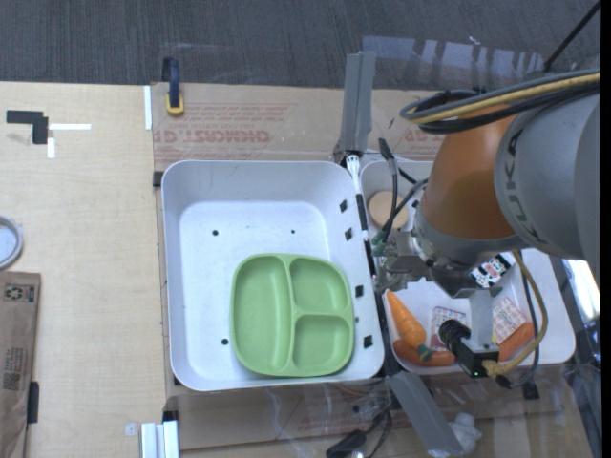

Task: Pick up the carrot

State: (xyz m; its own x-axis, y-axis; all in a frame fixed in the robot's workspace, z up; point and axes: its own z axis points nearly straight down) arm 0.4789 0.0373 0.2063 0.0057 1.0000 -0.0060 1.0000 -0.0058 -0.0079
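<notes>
An orange carrot [409,321] lies in the right bin [563,351] near its front left corner, pointing toward the left wall. The arm's orange band and grey wrist hang over most of this bin. My gripper [396,270] reaches down just behind the carrot's narrow end, close above it. The wrist hides much of the gripper from the camera.
The left bin [191,256] holds a green divided plate [291,313]. In the right bin a tan round item [386,208] sits at the back left, an orange stick-like item [518,340] at the front right, and a printed packet [449,318] beside the carrot. Cables loop over the bin's front edge.
</notes>
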